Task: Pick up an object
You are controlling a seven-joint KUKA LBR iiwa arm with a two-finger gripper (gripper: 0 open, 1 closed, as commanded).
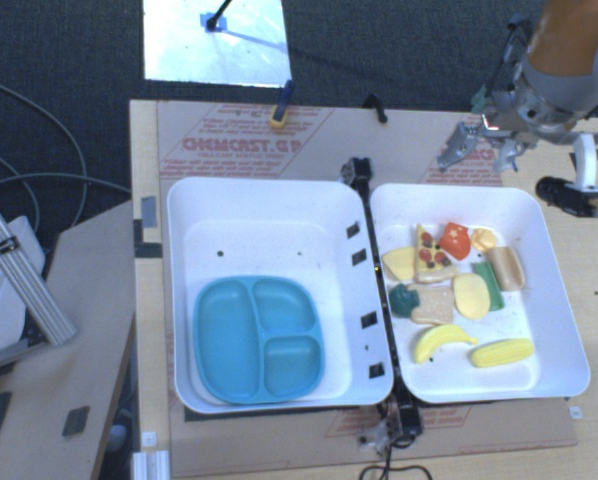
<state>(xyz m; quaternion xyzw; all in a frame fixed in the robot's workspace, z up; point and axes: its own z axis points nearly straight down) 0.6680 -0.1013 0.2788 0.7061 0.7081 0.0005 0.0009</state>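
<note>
The small plastic toy foods lie clustered in the right white bin (554, 268): a yellow banana (441, 341), a yellow corn cob (501, 352), a red pepper piece (455, 239), a pizza slice (432, 255), a hot dog (506, 266), a dark green broccoli (403, 298) and some pale pieces. The left white bin (269, 203) holds one blue three-compartment plastic tray (258, 339) in its near half. The gripper (486, 144) hovers over the table beyond the right bin's far rim; whether its fingers are apart I cannot tell, and nothing shows between them.
</note>
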